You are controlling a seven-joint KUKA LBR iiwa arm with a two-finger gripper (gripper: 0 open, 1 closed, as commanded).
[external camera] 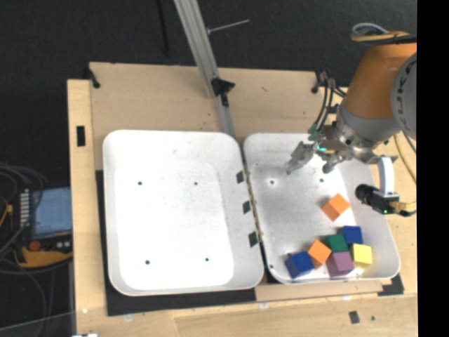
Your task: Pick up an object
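Currently the hand point(313, 160) hangs spread and holding nothing over the right bin point(280, 202). Target the lone orange cube point(336, 206), apart from the clustered blocks point(330, 253); centre the fingers astride it before descending.

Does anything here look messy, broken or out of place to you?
Nothing looks broken or spilled. The blocks are all in the right bin, bunched in its near corner, with one orange block sitting apart from the cluster. The gripper hangs open above that bin's far part, holding nothing.
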